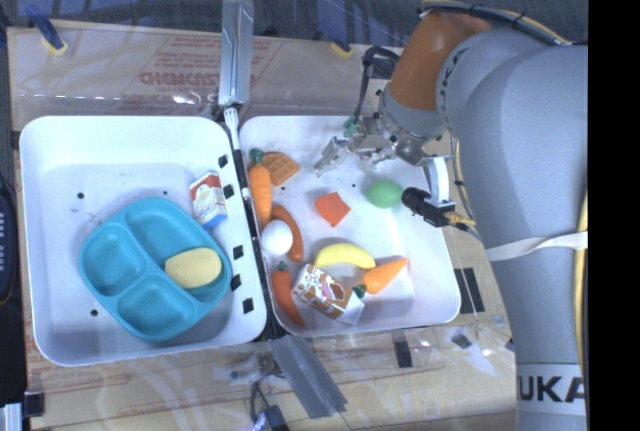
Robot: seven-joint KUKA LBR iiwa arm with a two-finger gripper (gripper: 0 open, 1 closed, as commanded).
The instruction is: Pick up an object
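The scene is evenly and brightly lit from above. Soft shadows are cast inside the bins (60, 219). Glare is seen on the clear sheet over the desk (130, 69). Focus is slightly soft throughout, with mild graininess.

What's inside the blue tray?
A yellow, potato-like lump sits in the blue tray, in its right-hand compartment. The other compartments look bare. Whatever lies under the lump is hidden.
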